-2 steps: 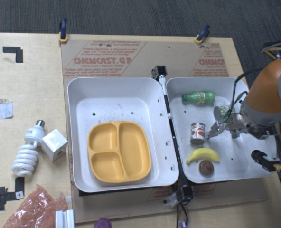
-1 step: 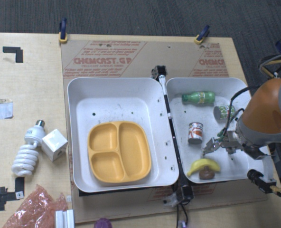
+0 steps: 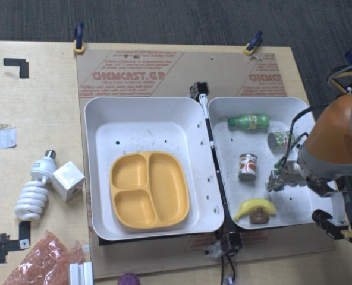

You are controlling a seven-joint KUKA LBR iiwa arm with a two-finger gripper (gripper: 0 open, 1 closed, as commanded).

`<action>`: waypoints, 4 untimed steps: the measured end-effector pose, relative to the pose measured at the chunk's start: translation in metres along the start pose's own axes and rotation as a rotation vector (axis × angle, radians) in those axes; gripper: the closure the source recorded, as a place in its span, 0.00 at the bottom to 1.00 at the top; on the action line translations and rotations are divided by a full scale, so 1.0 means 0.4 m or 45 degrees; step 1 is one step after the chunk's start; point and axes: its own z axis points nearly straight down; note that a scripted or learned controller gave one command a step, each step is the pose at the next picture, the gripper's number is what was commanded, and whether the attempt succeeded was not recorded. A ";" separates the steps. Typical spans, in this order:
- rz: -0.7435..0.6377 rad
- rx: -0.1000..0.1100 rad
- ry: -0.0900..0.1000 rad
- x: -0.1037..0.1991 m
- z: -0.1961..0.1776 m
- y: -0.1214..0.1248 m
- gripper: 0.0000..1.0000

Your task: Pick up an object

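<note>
On the tabletop's left side, outside the bins, lie a spiral light bulb [image 3: 33, 189] and a small white cube [image 3: 68, 180], touching or nearly so, well out of the arm's working area and so likely clutter, not targets. The left bin [image 3: 99, 129] holds a yellow divided plate [image 3: 149, 190], lying flat toward the bin's near edge; broad and low, it would be an awkward thing to pinch.

The right bin [image 3: 220, 114] carries the likely candidates, spread apart so each can be reached alone: a green bottle [image 3: 249, 122] on its side near the far edge, a small can [image 3: 248, 166] upright in the middle, a silvery-green can [image 3: 279, 140] on its side, and a banana [image 3: 256, 207] at the near edge with a brown lump [image 3: 259, 217] touching it.

The gripper [image 3: 278, 181] hangs low over the right bin, just right of the upright can and above the banana, on the arm reaching in from the right edge. Whether it is parted or closed, I cannot tell; nothing is visibly held.
</note>
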 end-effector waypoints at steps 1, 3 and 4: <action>-0.005 0.003 0.000 0.093 -0.126 0.171 1.00; -0.003 0.005 0.000 0.113 0.026 0.157 0.00; -0.003 0.004 0.000 0.111 0.002 0.159 1.00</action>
